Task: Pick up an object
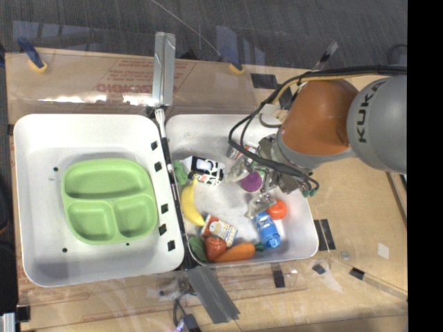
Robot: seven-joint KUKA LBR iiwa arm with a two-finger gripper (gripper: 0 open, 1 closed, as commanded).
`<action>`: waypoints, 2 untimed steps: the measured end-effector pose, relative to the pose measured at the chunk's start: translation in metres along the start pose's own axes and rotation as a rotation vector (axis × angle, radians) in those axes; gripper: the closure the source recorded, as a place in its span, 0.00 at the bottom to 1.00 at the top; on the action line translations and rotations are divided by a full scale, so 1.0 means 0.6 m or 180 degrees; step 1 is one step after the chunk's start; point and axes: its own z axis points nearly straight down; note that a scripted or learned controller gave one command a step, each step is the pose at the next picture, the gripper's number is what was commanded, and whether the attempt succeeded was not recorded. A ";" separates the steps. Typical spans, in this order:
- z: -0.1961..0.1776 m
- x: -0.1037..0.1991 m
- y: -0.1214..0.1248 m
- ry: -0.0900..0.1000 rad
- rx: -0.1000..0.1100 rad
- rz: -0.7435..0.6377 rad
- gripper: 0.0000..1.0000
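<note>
My gripper (253, 182) hangs low in the right bin (304, 237), under the grey arm with its orange band (315, 120). A small purple object (250, 180) lies right at the gripper's tip, partly covered by it. Close by on the right are an orange ball (277, 209) and a blue bottle (267, 230). A banana (189, 204), a black-and-white item (206, 171), a red-orange carton (221, 229), a red fruit (214, 248) and a carrot (239, 252) lie in the bin's left and front parts.
The left bin (41, 144) holds a green divided plate (109, 199). A grey divider bar (163, 68) rises between the bins at the back. Black cables (242, 133) loop off the wrist over the right bin's back.
</note>
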 end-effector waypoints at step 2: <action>0.055 0.087 -0.033 0.0005 -0.0007 -0.0407 0.00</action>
